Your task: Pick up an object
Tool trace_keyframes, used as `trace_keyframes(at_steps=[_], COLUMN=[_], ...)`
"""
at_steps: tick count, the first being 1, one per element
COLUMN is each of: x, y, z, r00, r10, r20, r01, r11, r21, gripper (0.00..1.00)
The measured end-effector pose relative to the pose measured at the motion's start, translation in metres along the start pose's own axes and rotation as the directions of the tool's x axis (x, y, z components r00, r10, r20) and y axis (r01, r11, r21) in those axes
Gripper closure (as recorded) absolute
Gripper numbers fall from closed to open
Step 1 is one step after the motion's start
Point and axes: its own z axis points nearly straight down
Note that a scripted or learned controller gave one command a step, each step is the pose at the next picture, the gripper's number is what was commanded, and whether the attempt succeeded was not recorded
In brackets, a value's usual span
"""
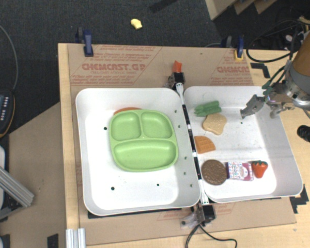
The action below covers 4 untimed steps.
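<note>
Camera view
Gripper (259, 105): above the right bin's (284, 154) far right corner, fingers spread apart, nothing between them.
Right bin, far edge: green piece (207, 108), tan cookie (215, 123).
Near the divider: orange wedge (204, 144).
Near edge: brown disc (213, 171), pink packet (239, 170), strawberry (259, 168).
Left bin (93, 138): green divided plate (142, 140), centre.

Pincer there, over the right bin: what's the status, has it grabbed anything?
Pincer over right bin's upper edge, nothing between its fingers. Green piece and tan cookie nearest, both lying loose in the bin. Nothing blocking the way down.
</note>
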Motion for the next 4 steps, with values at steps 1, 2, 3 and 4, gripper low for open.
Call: trace_keyframes(at_steps=[1,2,3,4], x=[0.044,0.061,0.079,0.069], y=[0.024,0.052,0.084,0.039], z=[0.089,0.127,0.127,0.126], r00=[1.0,1.0,1.0,1.0], r10=[-0.004,-0.002,-0.005,0.003], r20=[-0.003,0.0,-0.001,-0.001], r01=[0.004,0.002,0.005,-0.003], r11=[1.0,1.0,1.0,1.0], r21=[0.006,-0.003,0.015,0.005], gripper=[0.0,0.0,0.0,0.0])
